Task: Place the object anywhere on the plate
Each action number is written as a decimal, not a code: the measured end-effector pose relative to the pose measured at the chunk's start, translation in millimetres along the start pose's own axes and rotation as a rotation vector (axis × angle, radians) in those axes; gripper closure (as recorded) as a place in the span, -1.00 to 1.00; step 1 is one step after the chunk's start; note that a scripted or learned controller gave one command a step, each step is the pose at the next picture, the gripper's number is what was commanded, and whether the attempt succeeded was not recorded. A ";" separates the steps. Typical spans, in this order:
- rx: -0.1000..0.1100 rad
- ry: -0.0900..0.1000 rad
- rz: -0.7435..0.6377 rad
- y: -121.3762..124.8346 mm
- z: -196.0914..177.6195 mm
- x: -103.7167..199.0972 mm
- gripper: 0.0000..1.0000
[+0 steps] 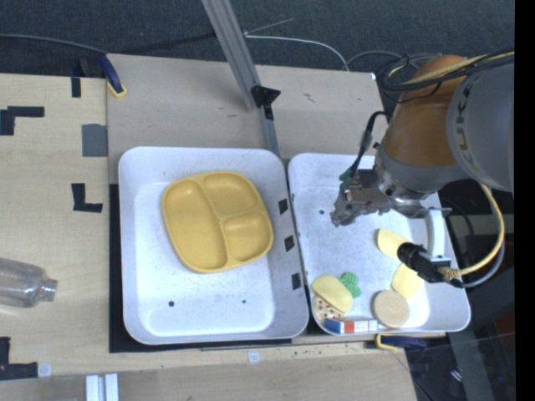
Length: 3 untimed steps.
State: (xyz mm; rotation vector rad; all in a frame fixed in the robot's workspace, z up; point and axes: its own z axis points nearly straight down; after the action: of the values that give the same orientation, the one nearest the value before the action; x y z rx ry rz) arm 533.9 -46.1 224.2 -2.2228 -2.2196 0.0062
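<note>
One arm reaching in from right, hand [344, 211] low over right bin [313, 192], finger state unclear, yellow plate [217, 220] in left bin.

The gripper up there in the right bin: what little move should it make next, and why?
Probably drop lower toward a food piece such as the yellow piece. The gripper hangs over bare bin floor, nothing between its fingers, and the yellow plate in the left bin holds nothing.

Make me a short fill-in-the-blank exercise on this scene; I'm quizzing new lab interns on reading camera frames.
1. The yellow plate lies in the ____ bin.
2. The plate has ____ compartments.
3. The gripper hangs over the ____ bin.
4. The tan disc sits near that bin's ____ edge.

Missing words: left; three; right; front
</note>
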 end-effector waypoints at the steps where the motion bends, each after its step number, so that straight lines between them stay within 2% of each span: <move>1: -0.002 0.002 -0.002 21.6 1.1 -10.5 1.00; 2: -0.001 0.004 -0.004 -1.1 -12.4 5.8 1.00; 3: -0.002 0.002 -0.001 3.4 -23.7 -14.9 1.00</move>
State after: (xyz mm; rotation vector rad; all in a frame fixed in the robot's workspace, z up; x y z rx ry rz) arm 537.4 -61.0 247.9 -2.2213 -2.2213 0.0012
